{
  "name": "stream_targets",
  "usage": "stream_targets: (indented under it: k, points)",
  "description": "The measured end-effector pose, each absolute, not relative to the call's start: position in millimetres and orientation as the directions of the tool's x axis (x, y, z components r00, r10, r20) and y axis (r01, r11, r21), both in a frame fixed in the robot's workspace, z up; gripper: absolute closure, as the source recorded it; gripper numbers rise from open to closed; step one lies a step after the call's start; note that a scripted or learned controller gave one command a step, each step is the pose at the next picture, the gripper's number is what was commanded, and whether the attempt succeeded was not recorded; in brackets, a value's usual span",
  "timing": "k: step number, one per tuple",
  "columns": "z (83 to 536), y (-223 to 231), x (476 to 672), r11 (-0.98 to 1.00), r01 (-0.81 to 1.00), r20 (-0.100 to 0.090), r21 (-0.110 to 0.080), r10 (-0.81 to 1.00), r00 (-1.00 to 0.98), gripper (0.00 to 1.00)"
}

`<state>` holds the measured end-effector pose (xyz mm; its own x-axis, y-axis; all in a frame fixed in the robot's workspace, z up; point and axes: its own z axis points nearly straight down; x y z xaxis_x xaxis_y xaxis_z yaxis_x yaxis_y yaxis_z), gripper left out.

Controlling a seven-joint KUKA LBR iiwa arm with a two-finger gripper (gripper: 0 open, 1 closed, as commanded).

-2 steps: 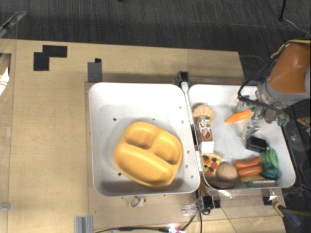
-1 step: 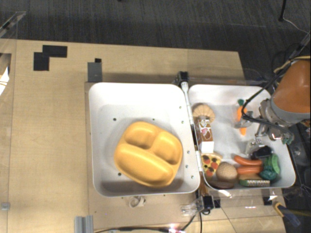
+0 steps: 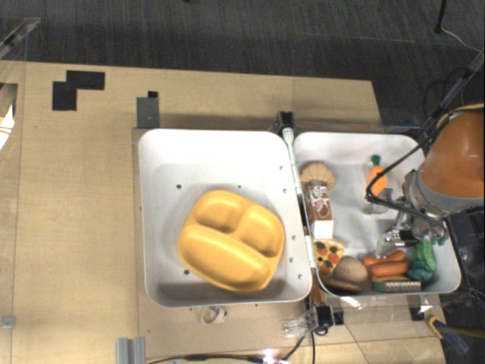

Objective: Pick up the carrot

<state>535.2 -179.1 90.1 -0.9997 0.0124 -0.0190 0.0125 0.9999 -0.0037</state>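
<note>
The carrot (image 3: pixel 377 178) is small and orange with a green top. It lies in the right bin (image 3: pixel 348 149) near its far right part, and a black cable crosses just beside it. My gripper (image 3: pixel 395 238) hangs low in the same bin, nearer the camera and slightly right of the carrot, just above the red sausages (image 3: pixel 385 264). There is a gap between it and the carrot. The arm's orange band (image 3: pixel 456 158) and grey wrist cover the bin's right edge.
The right bin also holds a round bun (image 3: pixel 317 174), a wrapped bar (image 3: pixel 321 205), a pizza slice (image 3: pixel 328 253), a brown potato (image 3: pixel 350 270) and a green vegetable (image 3: pixel 424 258). A large yellow bread-like lump (image 3: pixel 231 239) sits in the left bin (image 3: pixel 163 173).
</note>
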Motion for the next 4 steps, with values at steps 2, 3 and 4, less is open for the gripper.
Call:
stream_targets:
  k: [2,3,4]
  points:
    - [90,-140,493.6,0.959,0.284,-0.021,0.000,0.284,-0.959,0.00]
    - [90,-98,493.3,0.889,0.457,-0.020,0.003,0.457,-0.889,0.00]
    - [90,-87,493.2,0.859,0.512,-0.020,0.004,0.512,-0.859,0.00]
